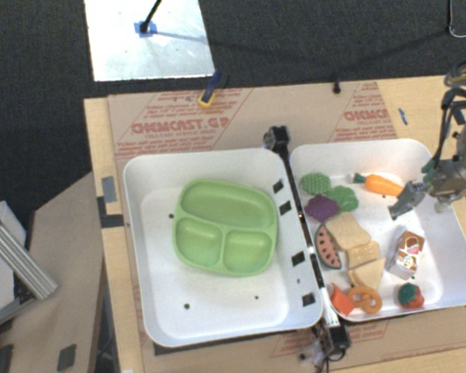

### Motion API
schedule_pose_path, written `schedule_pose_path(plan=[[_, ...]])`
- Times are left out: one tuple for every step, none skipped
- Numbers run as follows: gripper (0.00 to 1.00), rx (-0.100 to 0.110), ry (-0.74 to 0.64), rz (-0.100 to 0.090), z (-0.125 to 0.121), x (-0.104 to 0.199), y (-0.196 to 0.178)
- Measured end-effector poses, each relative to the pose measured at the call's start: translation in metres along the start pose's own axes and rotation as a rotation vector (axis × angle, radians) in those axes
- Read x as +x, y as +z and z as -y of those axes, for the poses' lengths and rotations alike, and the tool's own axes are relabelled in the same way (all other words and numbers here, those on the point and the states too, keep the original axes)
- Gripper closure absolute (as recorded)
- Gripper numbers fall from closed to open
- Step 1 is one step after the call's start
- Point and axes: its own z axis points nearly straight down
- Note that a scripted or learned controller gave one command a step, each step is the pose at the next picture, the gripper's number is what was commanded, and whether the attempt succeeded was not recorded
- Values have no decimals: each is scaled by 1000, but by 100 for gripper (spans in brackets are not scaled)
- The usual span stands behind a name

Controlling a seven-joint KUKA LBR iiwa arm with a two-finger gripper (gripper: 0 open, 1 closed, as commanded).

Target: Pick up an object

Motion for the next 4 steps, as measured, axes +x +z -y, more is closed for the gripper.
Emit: schedule_pose_path(plan=[[0, -12, -3, 3, -2, 0, -6], [0, -8, -1, 2, -7, -8, 51], [0, -9, -1, 1, -8, -12, 93], [0, -18, 0, 7, -7, -22, 137]])
